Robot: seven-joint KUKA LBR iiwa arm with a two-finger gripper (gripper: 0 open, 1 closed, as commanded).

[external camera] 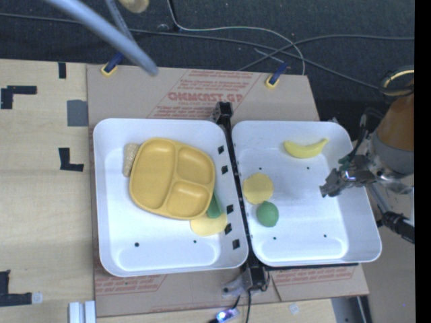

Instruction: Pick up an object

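In the right bin (350, 244) lie a yellow banana (304, 148) near the far wall, a flat yellow round piece (258, 188) by the left wall, and a green ball (267, 214) just in front of it. My gripper (335, 184) hangs over the right side of this bin, to the right of the green ball and below the banana. Nothing sits between its fingers. The grey arm with its orange band (397, 128) comes in from the right edge.
The left bin (111, 200) holds a yellow divided plate (172, 178), a tan sponge-like piece (130, 157) under its left edge, and a yellow piece (208, 225) and green piece (214, 210) peeking out at its lower right. Black clips (232, 180) join the bins.
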